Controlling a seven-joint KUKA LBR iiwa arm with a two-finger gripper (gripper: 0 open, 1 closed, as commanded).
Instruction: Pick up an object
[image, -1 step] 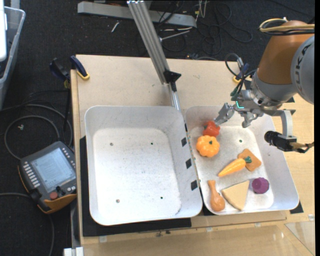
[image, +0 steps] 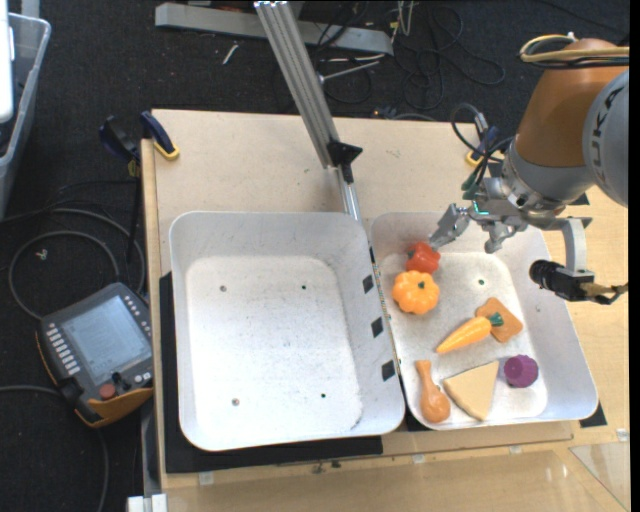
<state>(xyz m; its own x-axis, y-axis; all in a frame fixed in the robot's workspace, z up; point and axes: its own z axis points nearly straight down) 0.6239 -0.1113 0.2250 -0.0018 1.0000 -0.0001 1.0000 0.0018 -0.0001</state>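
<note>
Camera view, looking down at a slant: the gripper (image: 472, 226) hangs over the far end of the right bin (image: 570, 385), its two fingers spread apart with nothing between them. One fingertip (image: 441, 234) sits just beside the red piece (image: 424, 258), above and to its right; whether it touches the piece cannot be told from here. The other finger (image: 497, 240) is over bare bin floor.

The candidates all lie in the right bin. The red piece touches the small orange pumpkin (image: 416, 292) below it. Nearer the front are the carrot (image: 468, 332), lying against an orange block (image: 504, 318), then a tan wedge (image: 474, 389), an orange drumstick-shaped toy (image: 432, 395) and a purple lump (image: 520, 371). The left bin (image: 190, 300) holds none of them.

The likeliest target, by position, is the red piece, and the risk lies in its neighbours. It sits close to the bin's wall and against the pumpkin, so a descending finger may land on top of either object rather than beside it, shoving the piece away or tipping it. The open jaws also look offset to the right of the piece; closing from this line could catch only its edge and let it slip out on the lift.
</note>
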